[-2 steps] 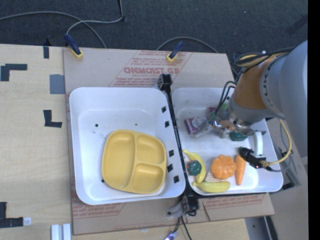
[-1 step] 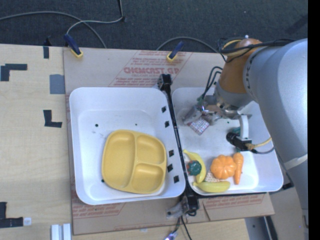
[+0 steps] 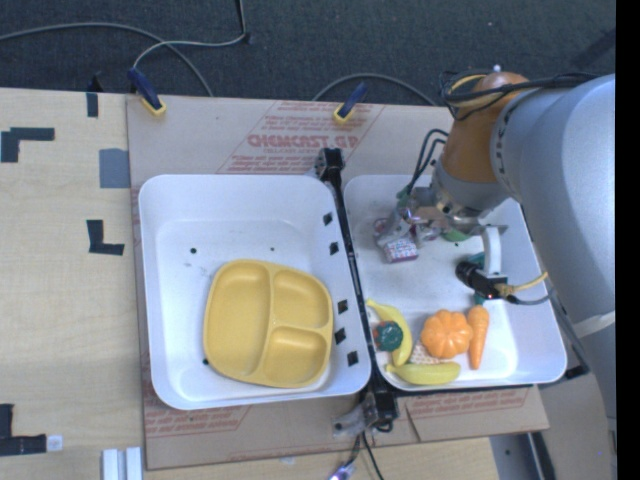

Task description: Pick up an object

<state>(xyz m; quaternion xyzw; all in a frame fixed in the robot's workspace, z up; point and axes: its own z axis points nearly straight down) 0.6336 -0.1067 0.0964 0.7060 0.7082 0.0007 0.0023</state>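
Observation:
My gripper [image 3: 412, 220] is low in the right bin [image 3: 530, 368], near its far left part. Just in front of it, a small pink and white checked object [image 3: 400, 249] lies on the bin floor, touching or nearly touching the gripper tip. Whether it sits between the fingers is hidden. An orange pumpkin [image 3: 446, 334] and a carrot [image 3: 478, 334] lie at the near side. A banana [image 3: 430, 373] and a yellow-green fruit with a dark teal spot [image 3: 390, 332] rest in the near left corner. Something green [image 3: 455, 235] peeks out under the wrist.
The left bin [image 3: 170, 218] holds a yellow divided plate [image 3: 268, 323]. A black divider with clips [image 3: 343, 248] runs between the bins. The arm's grey body [image 3: 575, 168] covers the right bin's far right side. Cardboard and cables lie beyond the bins.

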